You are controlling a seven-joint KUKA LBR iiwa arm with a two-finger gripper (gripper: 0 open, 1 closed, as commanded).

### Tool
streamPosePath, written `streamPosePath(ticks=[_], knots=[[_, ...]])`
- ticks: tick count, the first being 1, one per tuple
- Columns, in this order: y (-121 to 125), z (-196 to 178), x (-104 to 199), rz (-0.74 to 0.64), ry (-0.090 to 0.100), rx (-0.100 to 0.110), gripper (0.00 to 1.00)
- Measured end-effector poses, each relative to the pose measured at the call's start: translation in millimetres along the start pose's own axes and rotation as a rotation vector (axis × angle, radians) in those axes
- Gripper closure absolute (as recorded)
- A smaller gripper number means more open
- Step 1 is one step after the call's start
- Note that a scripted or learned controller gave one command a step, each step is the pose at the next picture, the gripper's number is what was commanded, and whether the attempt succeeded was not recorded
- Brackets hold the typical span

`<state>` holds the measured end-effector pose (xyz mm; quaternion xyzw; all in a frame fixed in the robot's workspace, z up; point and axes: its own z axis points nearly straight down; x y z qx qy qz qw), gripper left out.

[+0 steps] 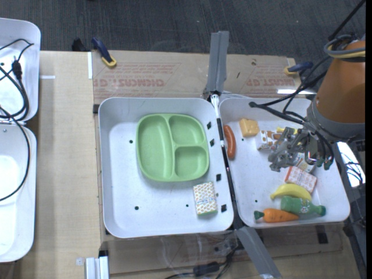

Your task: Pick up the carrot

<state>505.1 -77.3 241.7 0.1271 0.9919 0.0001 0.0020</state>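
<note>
Carrot (277, 215), orange with a green tip, lies on its side at the lower edge of the right bin (247, 182), in the lower right of the frame. Just right of it a green bottle (302, 206) lies flat, and a yellow banana (292, 190) curves just above both. A small white-and-red packet (301, 179) sits above the banana. Higher in that bin, the gripper (285, 153) hangs over the floor near a small printed box (267, 139), well apart from the carrot; whether it is parted or closed cannot be told. The grey arm with its orange band (346, 83) comes in from the right edge, wrist angled down and leftward, cables trailing. A yellow cheese wedge (249, 127) and a reddish sausage (230, 141) lie toward the bin's upper left. The left bin (116, 173) holds a green divided plate (172, 147) and a patterned sponge-like block (205, 199).
</note>
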Motion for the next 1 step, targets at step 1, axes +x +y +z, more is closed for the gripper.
streamPosePath(ticks=[1], knots=[[0.0,-9.0,-1.5,0.003,-0.003,-0.001,1.00]])
